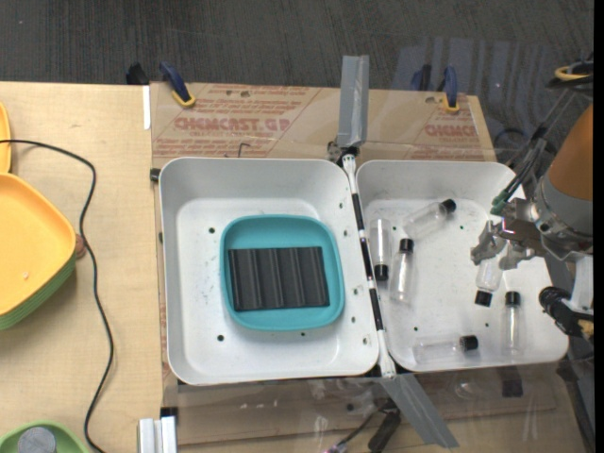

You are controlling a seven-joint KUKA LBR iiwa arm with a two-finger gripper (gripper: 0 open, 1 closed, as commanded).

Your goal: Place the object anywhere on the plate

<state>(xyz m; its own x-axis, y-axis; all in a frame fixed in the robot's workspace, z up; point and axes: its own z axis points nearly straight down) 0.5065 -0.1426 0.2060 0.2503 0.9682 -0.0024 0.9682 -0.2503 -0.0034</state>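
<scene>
While your gripper [493,245] hovers at frame right over clear vials [422,221], finger state unclear; teal plate [281,274] sits left-center.

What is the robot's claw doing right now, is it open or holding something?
Gripper: over the right bin, close above a clear vial; whether it is open, shut or holding anything cannot be told.

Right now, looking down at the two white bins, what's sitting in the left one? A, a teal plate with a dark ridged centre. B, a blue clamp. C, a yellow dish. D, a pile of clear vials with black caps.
A: the teal plate with its dark ridged centre lies in the left bin, while the clear vials lie scattered in the right bin.
</scene>
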